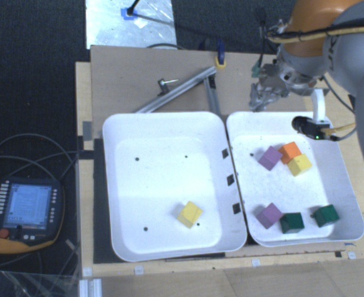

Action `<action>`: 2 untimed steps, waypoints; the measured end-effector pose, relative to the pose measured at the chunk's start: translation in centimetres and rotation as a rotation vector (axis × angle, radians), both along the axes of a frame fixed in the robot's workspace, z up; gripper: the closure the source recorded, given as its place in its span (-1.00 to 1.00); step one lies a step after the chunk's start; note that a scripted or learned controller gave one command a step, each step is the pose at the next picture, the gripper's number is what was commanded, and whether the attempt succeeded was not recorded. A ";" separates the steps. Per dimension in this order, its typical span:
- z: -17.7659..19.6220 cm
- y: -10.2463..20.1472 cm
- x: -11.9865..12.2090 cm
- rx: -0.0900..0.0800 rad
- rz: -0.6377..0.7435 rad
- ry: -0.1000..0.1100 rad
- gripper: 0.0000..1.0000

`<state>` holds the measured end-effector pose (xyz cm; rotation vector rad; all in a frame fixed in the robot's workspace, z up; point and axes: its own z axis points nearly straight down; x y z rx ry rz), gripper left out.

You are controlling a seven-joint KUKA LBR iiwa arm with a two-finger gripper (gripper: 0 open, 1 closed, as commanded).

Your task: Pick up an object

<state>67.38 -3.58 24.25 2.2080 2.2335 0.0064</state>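
My gripper (260,99) hangs over the far rim of the right bin (337,166), near its back left corner, with nothing seen between its fingers. Below it in that bin lie a purple block (270,158), an orange block (290,151) and a yellow block (299,164) in a cluster. Near the front edge sit another purple block (269,215) and two dark green blocks (291,222) (325,215). A lone yellow block (189,214) rests in the left bin (126,166), toward its front right.
A metal bar (176,90) lies slanted on the bench behind the left bin. A teach pendant (24,212) with its cable sits on the floor at left. A foil sheet (129,14) lies at the back.
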 end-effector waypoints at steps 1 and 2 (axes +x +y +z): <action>-0.7 6.2 -0.5 0.001 0.000 0.003 1.00; -1.4 11.9 0.4 0.001 0.000 0.001 1.00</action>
